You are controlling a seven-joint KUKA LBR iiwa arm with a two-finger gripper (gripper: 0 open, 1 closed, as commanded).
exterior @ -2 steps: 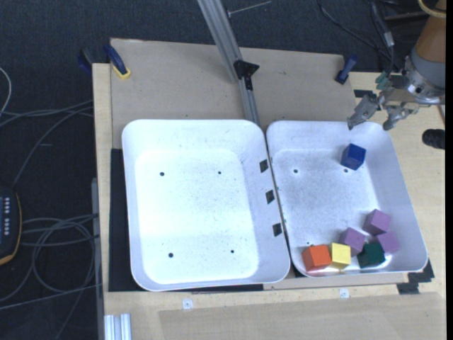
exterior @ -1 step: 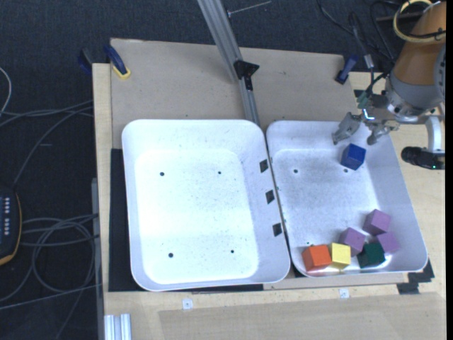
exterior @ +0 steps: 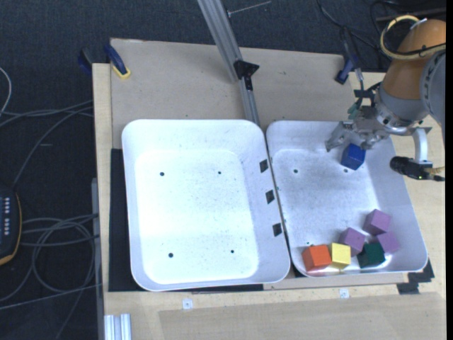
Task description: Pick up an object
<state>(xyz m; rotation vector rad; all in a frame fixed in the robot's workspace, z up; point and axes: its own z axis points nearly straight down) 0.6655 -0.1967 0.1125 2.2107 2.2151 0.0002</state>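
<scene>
My gripper (exterior: 352, 146) hangs over the far part of the right bin (exterior: 304, 190), under the orange-banded wrist. A blue cube (exterior: 352, 157) sits between its two grey fingers, and the gripper is shut on it. Loose blocks lie clustered in the near right corner of that bin: an orange one (exterior: 318, 256), a yellow one (exterior: 341, 253), a green one (exterior: 370, 255) and three purple ones (exterior: 377, 222), (exterior: 352, 238), (exterior: 388, 243).
The left bin (exterior: 191, 204) lies beside the right one, with black clips (exterior: 270, 196) along the shared rim. A slanted metal pole (exterior: 226, 41) rises behind the bins. A black-tipped part (exterior: 410, 166) sticks out at the arm's right.
</scene>
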